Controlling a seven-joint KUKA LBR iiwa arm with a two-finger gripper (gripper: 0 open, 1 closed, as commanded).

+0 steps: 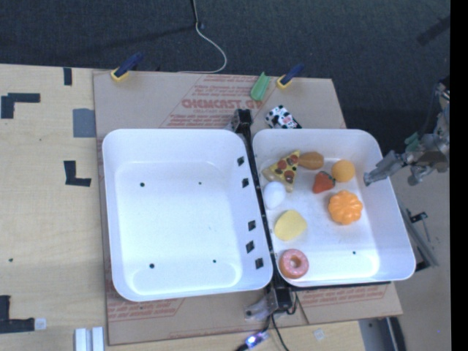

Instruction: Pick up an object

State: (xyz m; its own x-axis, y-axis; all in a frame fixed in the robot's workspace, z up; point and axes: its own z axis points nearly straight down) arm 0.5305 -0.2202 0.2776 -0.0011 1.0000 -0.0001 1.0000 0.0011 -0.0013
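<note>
The gripper [409, 165] is seen at the right edge of the right bin [387, 218], above its rim; how far the claw is parted cannot be told, and nothing is seen held in it. Toy foods are spread in that bin: a pizza slice [283, 168], a brown sausage [311, 160], an orange [342, 171], a strawberry [323, 183], a pumpkin [344, 207], a white egg [274, 194], a yellow lump [290, 225] and a pink doughnut [294, 263].
</note>
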